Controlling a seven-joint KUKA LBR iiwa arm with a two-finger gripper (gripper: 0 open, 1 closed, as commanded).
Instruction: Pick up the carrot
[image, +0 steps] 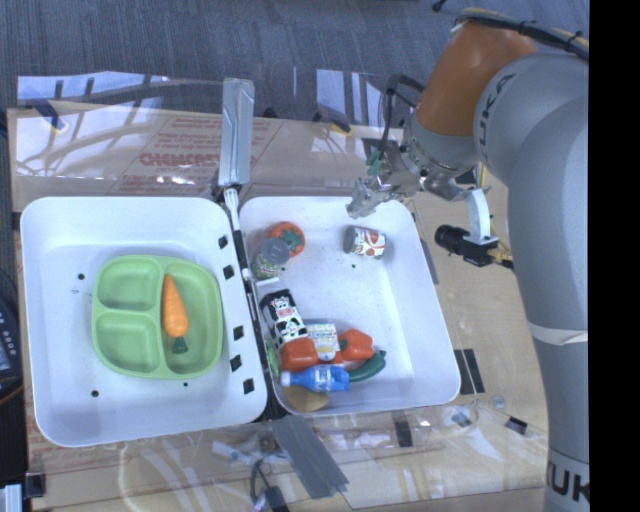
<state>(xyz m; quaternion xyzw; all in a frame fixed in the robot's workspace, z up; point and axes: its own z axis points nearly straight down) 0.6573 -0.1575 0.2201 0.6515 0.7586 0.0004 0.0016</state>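
Reaching in from the right of the frame, my arm (545, 150), grey with an orange band, takes up the upper right corner.

Left bin (50, 300): white, shallow, filling the left half of the bench.

Right bin (420, 330): white, just beside the left one, centre of the frame.

Green divided plate (125, 345): sits in the middle of the left bin.

Carrot (175, 308): orange, lying lengthwise in the plate's right compartment, green end toward the bottom of the frame. Well apart from my tool.

Cluster at the lower part of the right bin: cow-patterned carton (283, 317), red pepper (350, 348), blue bottle (320, 379).

Upper part of the right bin: tomato (287, 238), small can (366, 242).

My gripper (368, 196): hangs over the right bin's upper rim, above the small can. Whether it is released or clenched I cannot tell.
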